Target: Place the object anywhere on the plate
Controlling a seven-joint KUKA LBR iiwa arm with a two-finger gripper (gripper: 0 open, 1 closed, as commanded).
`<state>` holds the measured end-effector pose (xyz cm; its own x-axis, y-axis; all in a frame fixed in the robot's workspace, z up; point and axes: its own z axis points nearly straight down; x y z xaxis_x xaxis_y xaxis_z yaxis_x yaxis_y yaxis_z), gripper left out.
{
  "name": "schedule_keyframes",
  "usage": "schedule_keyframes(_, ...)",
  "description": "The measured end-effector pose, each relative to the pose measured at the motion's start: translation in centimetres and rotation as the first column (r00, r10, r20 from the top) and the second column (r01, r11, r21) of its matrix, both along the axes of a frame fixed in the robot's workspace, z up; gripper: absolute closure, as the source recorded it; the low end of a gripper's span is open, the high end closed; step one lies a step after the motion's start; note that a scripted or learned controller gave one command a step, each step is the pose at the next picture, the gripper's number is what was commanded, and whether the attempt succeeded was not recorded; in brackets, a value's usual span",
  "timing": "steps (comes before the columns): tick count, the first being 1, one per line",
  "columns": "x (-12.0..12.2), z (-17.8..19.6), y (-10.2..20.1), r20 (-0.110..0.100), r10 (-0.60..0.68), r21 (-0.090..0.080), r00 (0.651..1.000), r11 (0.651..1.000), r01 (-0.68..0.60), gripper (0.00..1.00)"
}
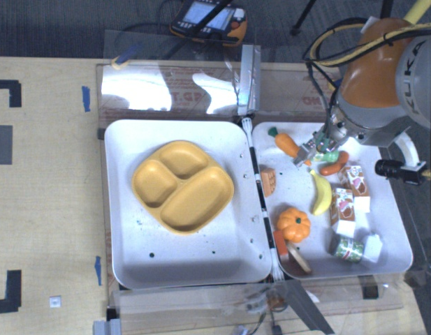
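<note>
From my feed I see the arm [383, 68] reaching in from the right, with the tool [314, 149] low over the upper part of the right bin [397, 222]. I cannot tell how wide the tool stands, nor whether it has anything in it; its tip is small and blurred among the toys. It sits just beside the carrot [286, 144], which lies tilted near the bin's upper left, and close to a reddish sausage-shaped piece [332, 165] to its right. Below that a banana [321, 192] lies curved in the middle of the bin, a small pumpkin [293, 224] rests lower left of it, and a green can [348, 250] lies near the lower right, beside some small printed cartons [344, 204]. The yellow plate [182, 185], with three compartments, rests in the middle of the left bin [131, 257], well apart from the tool, and I see nothing on it. Both bins stand side by side on the table [40, 187].
</note>
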<state>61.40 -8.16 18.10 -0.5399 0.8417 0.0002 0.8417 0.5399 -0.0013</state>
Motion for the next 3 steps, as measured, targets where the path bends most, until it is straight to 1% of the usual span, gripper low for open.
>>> schedule_keyframes(1, 2.9, -0.1, 11.1, -0.008, -0.129, -0.002, 0.992, 0.992, 0.129, 1.00)
schedule_keyframes(2, -2.9, 2.5, 19.9, -0.008, -0.122, -0.003, 0.992, 0.992, 0.122, 1.00)
schedule_keyframes(3, -2.9, 2.5, 19.9, -0.008, -0.122, -0.003, 0.992, 0.992, 0.122, 0.00)
